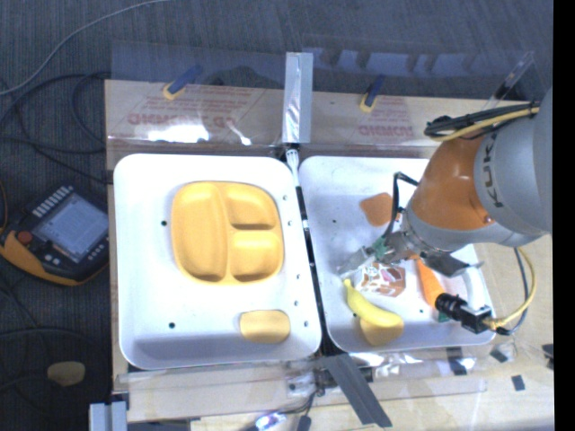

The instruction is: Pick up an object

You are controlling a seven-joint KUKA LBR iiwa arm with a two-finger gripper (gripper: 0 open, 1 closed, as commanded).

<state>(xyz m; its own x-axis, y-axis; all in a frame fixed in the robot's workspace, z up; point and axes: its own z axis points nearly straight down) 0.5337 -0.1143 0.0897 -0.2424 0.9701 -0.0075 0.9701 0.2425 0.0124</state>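
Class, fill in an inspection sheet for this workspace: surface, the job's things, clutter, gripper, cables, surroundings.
Surface: two white bins side by side, left bin and right bin, on a bench.
Job's things: in the right bin, a banana, a crinkly snack packet, a carrot and an orange piece; in the left bin, a yellow divided tray and a small yellow block.
Clutter: nothing seen.
Gripper: gripper low over the packet; fingers hidden.
Cables: yellow and black cables on the arm; a white cord on the floor.
Surroundings: dark carpet; teach pendant at left.
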